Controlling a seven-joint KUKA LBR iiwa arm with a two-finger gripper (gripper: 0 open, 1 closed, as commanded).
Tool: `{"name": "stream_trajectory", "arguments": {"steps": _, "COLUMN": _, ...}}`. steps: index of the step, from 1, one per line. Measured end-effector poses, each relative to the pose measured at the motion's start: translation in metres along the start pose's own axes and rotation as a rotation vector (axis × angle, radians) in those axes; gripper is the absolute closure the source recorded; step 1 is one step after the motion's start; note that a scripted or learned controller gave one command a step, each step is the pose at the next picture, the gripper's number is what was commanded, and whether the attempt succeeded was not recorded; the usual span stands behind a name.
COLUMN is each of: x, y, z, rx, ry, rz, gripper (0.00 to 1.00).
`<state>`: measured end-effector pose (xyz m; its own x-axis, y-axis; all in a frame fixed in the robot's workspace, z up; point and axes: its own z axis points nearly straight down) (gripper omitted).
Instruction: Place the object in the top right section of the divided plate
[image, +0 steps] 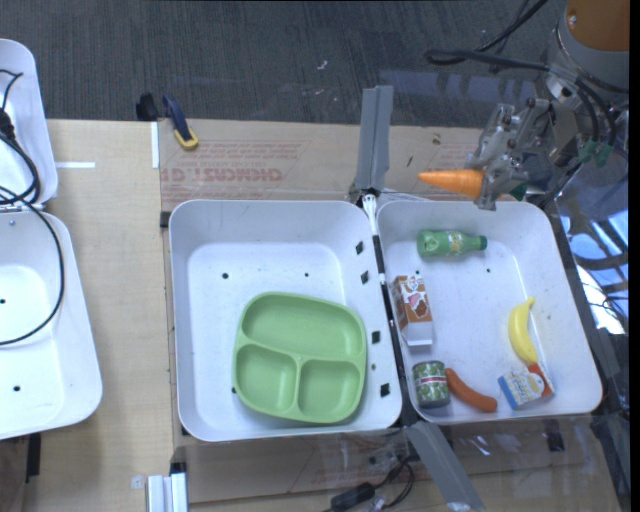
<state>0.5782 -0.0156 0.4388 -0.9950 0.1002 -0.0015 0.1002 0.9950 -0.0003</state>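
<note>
Gripping carrot (452, 181), hand (492, 186) aloft

Right bin (560, 262): green bottle (450, 242) lying on its side near the far wall; small red-and-white carton (414, 311) against the left wall; green can (431, 384) at the near left corner, a sausage (470, 390) just beside it; banana (521, 331) near the right wall; small carton (524, 386) below it. Counter (110, 210): blue-handled clamp (178, 122) at the far edge.
</note>
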Motion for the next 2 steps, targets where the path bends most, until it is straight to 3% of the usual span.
{"name": "stream_trajectory", "arguments": {"steps": 1, "x": -0.012, "y": 0.006, "z": 0.062, "rx": 0.0, "ry": 0.0, "rz": 0.022, "gripper": 1.0}}
{"name": "stream_trajectory", "arguments": {"steps": 2, "x": 0.058, "y": -0.055, "z": 0.187, "rx": -0.001, "ry": 0.002, "rz": -0.384, "gripper": 1.0}}
